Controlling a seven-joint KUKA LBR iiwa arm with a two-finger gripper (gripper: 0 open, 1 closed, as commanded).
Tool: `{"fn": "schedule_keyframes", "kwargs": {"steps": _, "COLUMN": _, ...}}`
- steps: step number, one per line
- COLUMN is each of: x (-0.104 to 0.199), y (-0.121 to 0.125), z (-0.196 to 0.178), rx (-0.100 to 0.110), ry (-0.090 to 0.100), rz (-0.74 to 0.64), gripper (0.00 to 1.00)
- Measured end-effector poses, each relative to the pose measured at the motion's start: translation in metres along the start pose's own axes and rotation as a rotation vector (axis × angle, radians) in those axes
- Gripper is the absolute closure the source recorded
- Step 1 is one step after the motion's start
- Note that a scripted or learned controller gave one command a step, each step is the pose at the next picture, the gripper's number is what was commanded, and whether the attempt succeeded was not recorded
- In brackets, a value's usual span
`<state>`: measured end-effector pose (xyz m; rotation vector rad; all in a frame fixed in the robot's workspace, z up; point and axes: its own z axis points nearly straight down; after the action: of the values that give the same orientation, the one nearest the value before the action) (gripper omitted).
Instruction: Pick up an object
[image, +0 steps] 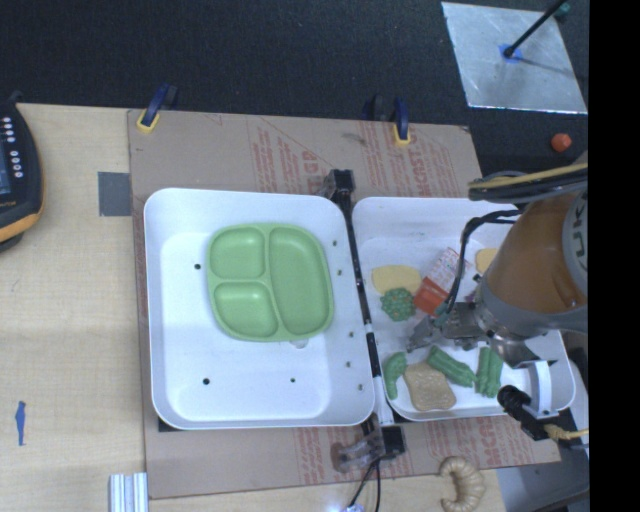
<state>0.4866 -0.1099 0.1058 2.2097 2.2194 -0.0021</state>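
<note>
wooden bench (70, 330) carries 2 white bins. gripper (440, 328) hangs low in the right bin (400, 215); fingers' spread cannot be told. just beneath, a green pod (452, 366) lies slanted, upper-left to lower-right.

Red printed lettering runs in repeated strips across the brown cardboard sheet (300, 150) beneath the two white bins, but it is too small and faint to read. White letters on the arm (575, 235) are cut off and unreadable.
</note>
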Motion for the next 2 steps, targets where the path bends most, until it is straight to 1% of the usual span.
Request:
{"fn": "schedule_keyframes", "kwargs": {"steps": 1, "x": -0.025, "y": 0.058, "z": 0.015, "rx": 0.004, "ry": 0.007, "rz": -0.001, "gripper": 0.00}}
{"fn": "schedule_keyframes", "kwargs": {"steps": 2, "x": 0.004, "y": 0.132, "z": 0.014, "rx": 0.002, "ry": 0.009, "rz": -0.004, "gripper": 0.00}}
